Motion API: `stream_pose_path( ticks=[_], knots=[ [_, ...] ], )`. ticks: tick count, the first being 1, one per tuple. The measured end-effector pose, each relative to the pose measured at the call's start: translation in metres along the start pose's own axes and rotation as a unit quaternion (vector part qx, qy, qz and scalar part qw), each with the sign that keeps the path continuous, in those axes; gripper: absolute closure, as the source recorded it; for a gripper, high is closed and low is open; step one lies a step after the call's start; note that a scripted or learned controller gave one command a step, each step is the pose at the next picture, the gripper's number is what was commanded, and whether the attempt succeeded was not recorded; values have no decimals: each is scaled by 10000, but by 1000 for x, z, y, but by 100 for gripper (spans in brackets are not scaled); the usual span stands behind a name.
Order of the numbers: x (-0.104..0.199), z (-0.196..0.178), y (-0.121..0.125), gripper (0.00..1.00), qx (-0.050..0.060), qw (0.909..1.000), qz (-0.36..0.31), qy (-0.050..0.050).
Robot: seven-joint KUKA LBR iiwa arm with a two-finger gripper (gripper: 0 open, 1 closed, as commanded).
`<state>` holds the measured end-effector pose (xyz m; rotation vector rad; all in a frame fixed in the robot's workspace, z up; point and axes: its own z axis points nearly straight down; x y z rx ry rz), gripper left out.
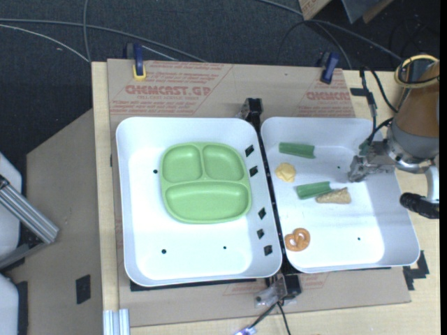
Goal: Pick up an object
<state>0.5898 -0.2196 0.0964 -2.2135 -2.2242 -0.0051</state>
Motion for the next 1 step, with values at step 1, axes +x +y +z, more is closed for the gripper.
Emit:
stream_pose_path(
  ticks=[1],
  knots=[
    [-1,-64,-2,100,-35,10000,19,-37]
  ],
)
